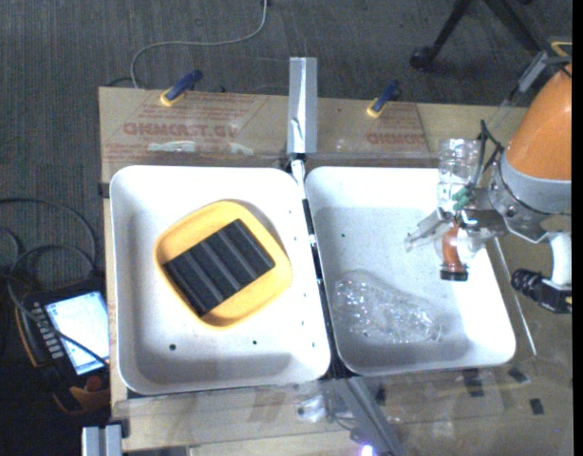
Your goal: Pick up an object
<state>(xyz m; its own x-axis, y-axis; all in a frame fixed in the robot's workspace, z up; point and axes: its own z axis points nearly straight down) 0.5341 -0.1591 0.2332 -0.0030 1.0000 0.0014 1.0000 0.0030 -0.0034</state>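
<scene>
Camera view looks down at a slant on the bench (121,122), where two shallow white bins sit side by side. In the left bin (140,350) lies a yellow tray-like object (272,278) with a dark ribbed insert, tilted and roughly in the middle. In the right bin (367,226) a crumpled clear plastic item (382,312) lies toward the near edge; its outline blends with the white floor and is hard to trace.

The arm (543,136) comes in from the right, its orange band cut off by the picture's edge. The gripper (452,255) hangs over the right side of the right bin. A small reddish-brown and dark piece (453,259) shows at its lower tip, but whether this is part of the tool or an object is too small to tell. A clear, bottle-like shape (453,174) sits just above the gripper near the bin's far rim, partly hidden by the wrist. Whether the fingers are apart or together cannot be made out.

Two blue-and-yellow clamps (180,86) sit on the bench's far edge, and a lit screen (73,326) lies on the floor at left.
</scene>
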